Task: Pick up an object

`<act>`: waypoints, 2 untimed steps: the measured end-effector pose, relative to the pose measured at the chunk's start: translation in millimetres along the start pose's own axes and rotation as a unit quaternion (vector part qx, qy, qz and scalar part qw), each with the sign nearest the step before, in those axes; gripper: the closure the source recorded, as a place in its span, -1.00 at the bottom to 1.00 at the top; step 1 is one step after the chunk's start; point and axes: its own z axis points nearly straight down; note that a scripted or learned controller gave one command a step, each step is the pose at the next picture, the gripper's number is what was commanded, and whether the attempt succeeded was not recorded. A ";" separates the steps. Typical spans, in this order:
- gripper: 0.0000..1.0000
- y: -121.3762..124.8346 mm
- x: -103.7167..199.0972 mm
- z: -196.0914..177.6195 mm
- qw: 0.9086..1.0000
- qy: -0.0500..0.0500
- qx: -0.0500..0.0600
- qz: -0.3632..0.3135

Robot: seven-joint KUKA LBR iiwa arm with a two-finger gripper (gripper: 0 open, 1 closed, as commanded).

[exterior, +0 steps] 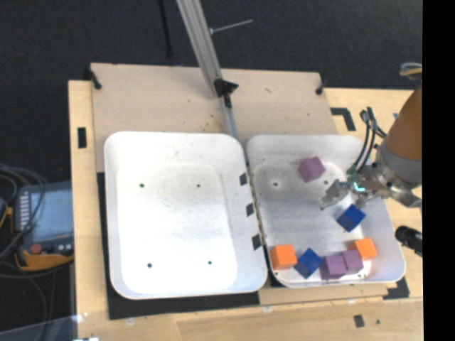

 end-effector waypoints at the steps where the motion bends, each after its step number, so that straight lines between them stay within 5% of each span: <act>1: -1.00 1.0 -0.2 -2.3 1.000 -0.001 -0.002 0.001; 2: -1.00 -1.0 -3.0 39.9 1.000 -0.002 0.000 0.002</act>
